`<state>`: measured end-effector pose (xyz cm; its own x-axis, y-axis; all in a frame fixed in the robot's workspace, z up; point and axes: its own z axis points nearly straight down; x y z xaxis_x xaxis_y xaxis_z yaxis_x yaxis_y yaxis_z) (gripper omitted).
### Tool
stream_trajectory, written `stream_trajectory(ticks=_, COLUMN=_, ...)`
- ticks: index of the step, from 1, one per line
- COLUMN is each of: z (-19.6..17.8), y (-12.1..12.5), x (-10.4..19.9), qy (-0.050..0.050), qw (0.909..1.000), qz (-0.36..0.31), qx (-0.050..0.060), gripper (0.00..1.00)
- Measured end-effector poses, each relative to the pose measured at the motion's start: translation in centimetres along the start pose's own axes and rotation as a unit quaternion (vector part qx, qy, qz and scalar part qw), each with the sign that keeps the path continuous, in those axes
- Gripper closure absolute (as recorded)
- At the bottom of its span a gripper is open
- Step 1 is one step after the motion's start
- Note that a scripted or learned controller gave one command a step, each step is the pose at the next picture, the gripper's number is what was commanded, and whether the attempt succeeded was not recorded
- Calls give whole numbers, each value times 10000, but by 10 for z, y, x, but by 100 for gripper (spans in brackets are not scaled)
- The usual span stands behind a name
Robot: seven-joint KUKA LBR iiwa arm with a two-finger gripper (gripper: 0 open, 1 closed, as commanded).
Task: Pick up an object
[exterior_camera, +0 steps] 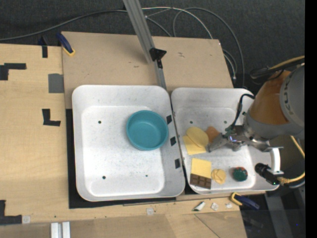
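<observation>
The right bin (208,100) holds a yellow rounded piece (196,139), a small orange-brown piece (213,132), a yellow-and-brown block (201,172), a small round yellow cookie (218,175) and a dark green ball with a red spot (240,174). My gripper (216,144) reaches in from the right, low in this bin. Its tips sit just right of the yellow piece and below the orange-brown piece. I see nothing held between them. A teal bowl (146,129) stands in the left bin (99,148).
A slanted grey metal pole (142,29) crosses above the bins from the top. Cables (208,19) trail behind the right bin. The arm's orange band (267,103) hangs over the right bin's right rim. A blue-yellow clamp (66,43) lies at the bench's back left.
</observation>
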<state>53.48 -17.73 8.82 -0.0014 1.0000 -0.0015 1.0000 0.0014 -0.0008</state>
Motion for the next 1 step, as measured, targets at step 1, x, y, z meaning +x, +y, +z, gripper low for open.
stream_trajectory(ticks=1, z=-11, y=0, x=1, qy=8, qw=10000, qz=-4, qx=3, gripper=100)
